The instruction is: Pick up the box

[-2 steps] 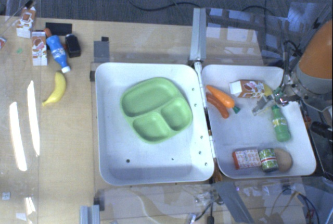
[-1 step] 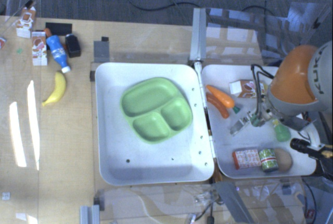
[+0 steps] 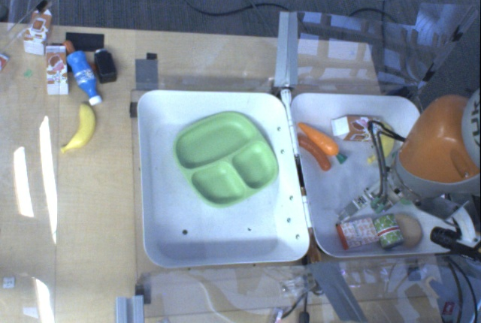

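The box, a small white and red-brown carton, lies flat near the back of the right bin, just right of an orange carrot. My gripper hangs low over the front half of that bin, below the orange band of the arm. It is well in front of the box and just above a lying can with a red and green label. Nothing shows in its grasp.
A brown rounded item lies beside the can, and something yellow is partly hidden by the arm's cables. The left bin holds a green divided plate. On the bench at left lie a banana, a blue bottle and small cartons.
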Controlling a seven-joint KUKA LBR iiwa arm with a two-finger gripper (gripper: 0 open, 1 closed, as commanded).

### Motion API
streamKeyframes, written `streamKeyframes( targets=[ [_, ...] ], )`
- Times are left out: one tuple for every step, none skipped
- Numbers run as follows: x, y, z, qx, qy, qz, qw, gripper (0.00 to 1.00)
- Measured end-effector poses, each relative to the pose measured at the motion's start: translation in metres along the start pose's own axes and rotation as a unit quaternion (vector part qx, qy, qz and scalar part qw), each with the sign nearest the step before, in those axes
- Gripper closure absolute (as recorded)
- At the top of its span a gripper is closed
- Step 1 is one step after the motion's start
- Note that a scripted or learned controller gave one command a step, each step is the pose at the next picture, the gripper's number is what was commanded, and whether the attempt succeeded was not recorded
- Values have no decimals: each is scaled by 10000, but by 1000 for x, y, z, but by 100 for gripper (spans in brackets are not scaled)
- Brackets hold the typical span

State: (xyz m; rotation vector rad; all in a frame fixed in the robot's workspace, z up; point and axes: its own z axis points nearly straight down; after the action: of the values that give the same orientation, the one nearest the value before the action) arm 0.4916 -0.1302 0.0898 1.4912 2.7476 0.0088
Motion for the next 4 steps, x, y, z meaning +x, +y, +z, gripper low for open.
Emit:
streamKeyframes(
  targets=[
    [0, 4, -12, -34, -15, -6, 10000, 100],
    [0, 4, -12, -32, -14, -6, 10000, 0],
    [8, 3, -28, 37, 33, 115, 9999, 0],
    [32, 19, 0, 17, 9, 423, 9991, 0]
  ],
)
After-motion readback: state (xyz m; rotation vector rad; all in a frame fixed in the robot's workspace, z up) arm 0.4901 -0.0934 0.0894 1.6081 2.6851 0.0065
